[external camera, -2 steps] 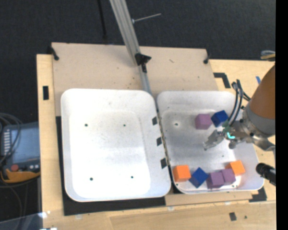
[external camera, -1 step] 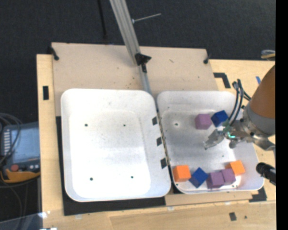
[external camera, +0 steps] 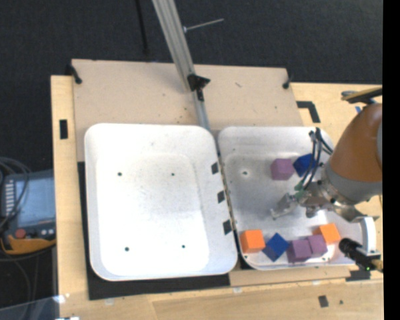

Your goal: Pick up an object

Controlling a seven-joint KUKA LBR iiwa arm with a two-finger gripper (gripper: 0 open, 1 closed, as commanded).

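Hand (external camera: pixel 288 207): low in the right bin (external camera: pixel 253 145), near its middle, on bare floor. Fingers too small and blurred to tell whether apart or together; nothing seen between them.

Arm (external camera: pixel 357 155): reaches in from the right, orange band over the bin's right side.

Right bin, contents:
- purple block (external camera: pixel 282 169), up from the hand, apart from it.
- blue block (external camera: pixel 304 163), just beside the purple one, partly behind cables.
- orange block (external camera: pixel 253 240), near the front wall.
- second blue block (external camera: pixel 276 247), touching or nearly touching the orange one.
- two purple blocks (external camera: pixel 305 248), side by side at the front wall.
- second orange block (external camera: pixel 329 232), just behind those, partly under the arm.

Left bin (external camera: pixel 100 145): white, speckled.

Counter (external camera: pixel 173 79): carries both bins.

Status, judged: no block taken yet; every candidate lies apart from the hand.

Risks, judged:
- Closing where it stands would likely catch nothing, since the floor beneath looks bare.
- Front blocks sit packed against each other and the wall; fingers may land on a neighbour or the rim and push rather than grip.
- Cables beside the upper blue block could snag or block a descent there.

Hidden or unclear: the bin's right edge and anything under the arm; exact fingertip positions; whether the front blocks touch.
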